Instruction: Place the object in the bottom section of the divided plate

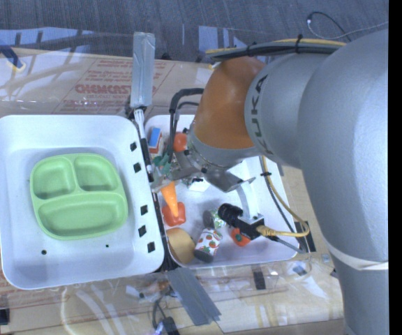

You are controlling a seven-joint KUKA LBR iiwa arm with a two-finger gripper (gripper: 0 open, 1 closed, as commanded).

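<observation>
Gripper [167, 176] is down at the right bin's [285, 255] left wall, whether it's pinching anything I can't tell; just below sits an orange carrot-like toy [172, 208], likely light, stiff, slick, best grabbed mid-body; green divided plate [79, 193] waits in the left bin [19, 145]

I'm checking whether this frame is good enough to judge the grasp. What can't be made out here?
- Gripper: the arm's wrist covers it from above, so finger state and any held object are unclear.
- Right bin: its upper part is hidden beneath the arm.
- Small items by the divider: too small and crowded to name.
- Green divided plate: fully visible, nothing in its sections.
</observation>
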